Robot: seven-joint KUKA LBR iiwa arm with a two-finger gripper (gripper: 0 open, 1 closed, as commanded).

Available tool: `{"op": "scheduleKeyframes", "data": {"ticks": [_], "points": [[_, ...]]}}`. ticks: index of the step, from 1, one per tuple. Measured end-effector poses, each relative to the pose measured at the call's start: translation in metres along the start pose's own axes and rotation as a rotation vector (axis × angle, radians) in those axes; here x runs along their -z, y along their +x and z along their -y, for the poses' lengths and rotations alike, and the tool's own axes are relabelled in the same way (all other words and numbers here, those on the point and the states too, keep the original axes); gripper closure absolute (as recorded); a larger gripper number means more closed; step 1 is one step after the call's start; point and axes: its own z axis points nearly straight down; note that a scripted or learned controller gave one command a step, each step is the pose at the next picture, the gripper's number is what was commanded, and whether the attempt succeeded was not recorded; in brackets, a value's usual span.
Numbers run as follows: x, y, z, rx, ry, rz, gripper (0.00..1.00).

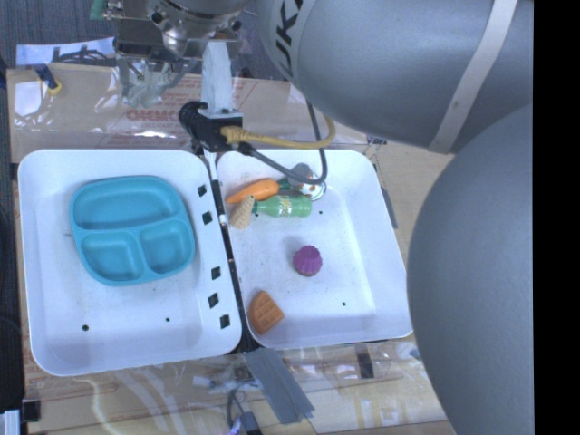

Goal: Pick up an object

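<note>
Carrot lies in right bin, upper-left area, long axis near left-right, slightly tilted, touching green bottle alongside. Purple ball sits mid-bin, orange wedge near front-left corner. Gripper beyond the bins, state unreadable.

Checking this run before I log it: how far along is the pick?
Done: nothing lifted. The carrot, green bottle, purple ball and orange wedge all lie in the right bin; the blue tray sits in the left bin. In hand: the tool sits beyond the bins' far edge, nothing visible in it. Left: descend, grasp, lift.
</note>
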Motion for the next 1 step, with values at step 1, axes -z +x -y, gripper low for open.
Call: {"op": "scheduleKeyframes", "data": {"ticks": [1], "points": [[0.0014, -0.0011, 0.0096, -0.001, 0.001, -0.001, 1.00]]}}
